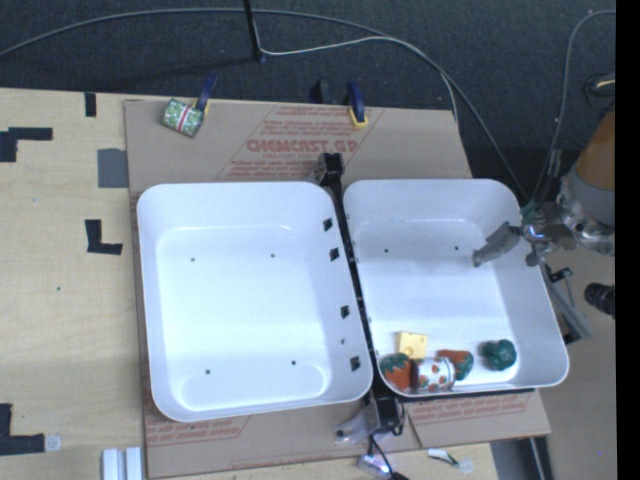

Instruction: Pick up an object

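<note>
Over the right shallow white plastic bin (500,203), far rim: my fingers (492,248) hang tilted, grip state unreadable. Floor below lies open. Small dark-green rounded object (498,354) sits against the near rim.

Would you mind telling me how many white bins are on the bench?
2: the left bin and the right bin sit side by side, meeting at the middle. The right one holds small objects near its front edge.
</note>
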`<control>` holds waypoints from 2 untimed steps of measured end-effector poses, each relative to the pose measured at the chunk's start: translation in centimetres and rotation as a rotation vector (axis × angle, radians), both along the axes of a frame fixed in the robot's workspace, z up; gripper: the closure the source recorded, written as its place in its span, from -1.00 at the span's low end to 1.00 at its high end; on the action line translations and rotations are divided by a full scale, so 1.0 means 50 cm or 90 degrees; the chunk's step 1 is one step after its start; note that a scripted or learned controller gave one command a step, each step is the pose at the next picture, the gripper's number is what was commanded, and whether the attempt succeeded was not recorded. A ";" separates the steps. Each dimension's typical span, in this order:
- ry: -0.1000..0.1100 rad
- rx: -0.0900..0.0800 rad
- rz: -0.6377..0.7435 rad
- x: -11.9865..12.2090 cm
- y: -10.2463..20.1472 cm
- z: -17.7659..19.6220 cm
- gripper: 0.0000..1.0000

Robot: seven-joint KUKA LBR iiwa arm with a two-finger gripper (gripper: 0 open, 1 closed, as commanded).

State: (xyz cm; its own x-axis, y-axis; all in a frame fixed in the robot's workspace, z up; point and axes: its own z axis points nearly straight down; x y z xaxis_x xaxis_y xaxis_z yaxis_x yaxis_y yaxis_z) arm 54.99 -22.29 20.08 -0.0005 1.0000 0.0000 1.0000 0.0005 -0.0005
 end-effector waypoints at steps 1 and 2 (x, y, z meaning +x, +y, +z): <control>0.004 0.001 -0.001 -0.084 -0.002 -0.234 -1.00; -0.001 0.001 0.005 -0.026 0.190 -0.231 -1.00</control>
